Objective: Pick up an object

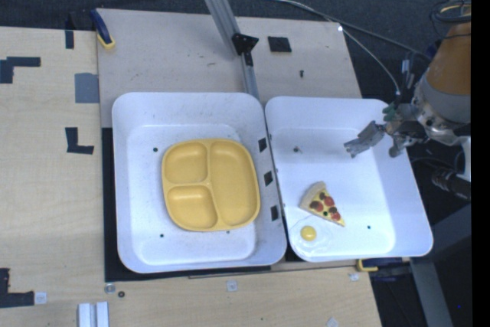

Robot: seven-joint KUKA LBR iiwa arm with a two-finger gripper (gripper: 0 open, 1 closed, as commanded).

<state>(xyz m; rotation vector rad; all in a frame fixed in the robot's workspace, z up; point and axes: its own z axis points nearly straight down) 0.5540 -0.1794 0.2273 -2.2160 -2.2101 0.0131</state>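
Left bin (130, 165): yellow plastic tray (210, 184), rounded, w/ three compartments, lying flat mid-bin. Right bin (398, 188): pizza slice toy (322, 204), triangular w/ red dots, toward front edge; small round fried egg toy (308, 233) just beside it, nearer front. Gripper (358, 143) over the right bin's far-right part, fingers spread, pinching nothing. Tabletop (46, 180) pale wood.

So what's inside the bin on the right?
The right bin holds a pizza slice and a small yellow piece. The tool hangs over its far end and covers a bit of floor there.
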